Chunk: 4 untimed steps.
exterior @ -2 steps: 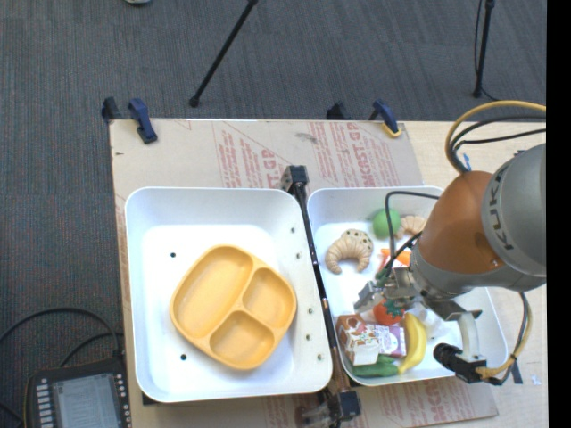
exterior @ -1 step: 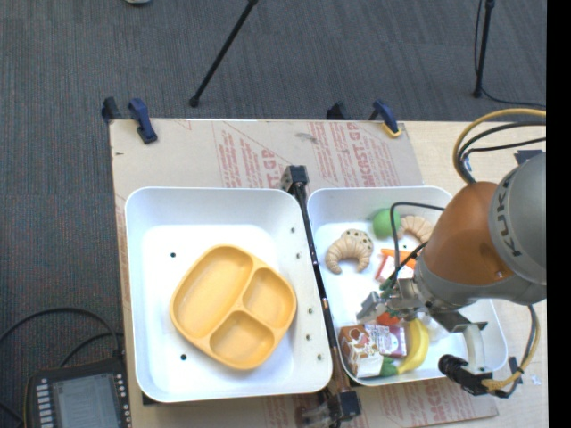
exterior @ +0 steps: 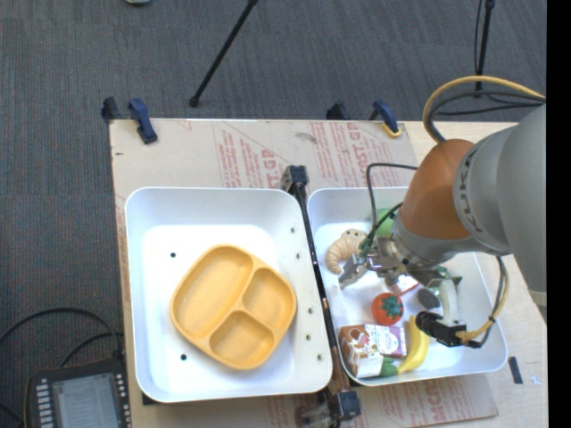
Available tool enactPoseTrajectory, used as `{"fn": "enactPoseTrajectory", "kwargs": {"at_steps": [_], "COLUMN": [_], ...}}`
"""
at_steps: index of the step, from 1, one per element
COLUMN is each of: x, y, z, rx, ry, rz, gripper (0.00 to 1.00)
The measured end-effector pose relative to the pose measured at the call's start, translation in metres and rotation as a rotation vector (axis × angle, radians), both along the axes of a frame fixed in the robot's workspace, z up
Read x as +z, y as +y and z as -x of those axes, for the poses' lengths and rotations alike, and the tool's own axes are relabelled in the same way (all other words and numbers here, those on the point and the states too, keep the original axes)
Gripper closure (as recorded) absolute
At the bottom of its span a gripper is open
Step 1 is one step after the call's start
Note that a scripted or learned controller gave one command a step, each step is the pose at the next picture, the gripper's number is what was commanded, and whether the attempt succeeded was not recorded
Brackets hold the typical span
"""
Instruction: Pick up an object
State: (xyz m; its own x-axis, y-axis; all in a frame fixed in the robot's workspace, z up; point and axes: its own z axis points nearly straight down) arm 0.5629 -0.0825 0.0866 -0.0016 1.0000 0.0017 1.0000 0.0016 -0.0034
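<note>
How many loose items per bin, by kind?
Left bin, yellow divided plate: 1
Right bin, croissant: 1
Tomato: 1
Banana: 1
Printed carton: 1
Total: 5 seen; the arm hides part of the right bin.

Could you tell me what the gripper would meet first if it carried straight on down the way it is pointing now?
Probably the bare floor of the right bin: the gripper points down between the beige croissant-like toy and the tomato. Depth is unclear, so it might graze the toy.

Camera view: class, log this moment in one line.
grey two-finger gripper over right white bin | beside beige croissant toy | nothing visibly held | yellow divided plate left bin
</note>
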Motion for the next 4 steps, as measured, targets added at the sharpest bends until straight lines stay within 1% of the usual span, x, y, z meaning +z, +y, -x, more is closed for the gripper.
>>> {"fn": "enactPoseTrajectory", "kwargs": {"at_steps": [1, 2, 3, 4], "x": [0.014, 0.0, 0.008, 0.101], "y": [-0.003, -0.023, -0.023, 0.027], "z": [0.052, 0.065, 0.065, 0.0], "rx": [-0.002, -0.003, -0.007, 0.001], "ry": [0.001, 0.001, 0.003, -0.003], "rz": [0.0, 0.0, -0.002, 0.001], "gripper": [0.0, 0.0, 1.0, 1.0]}}
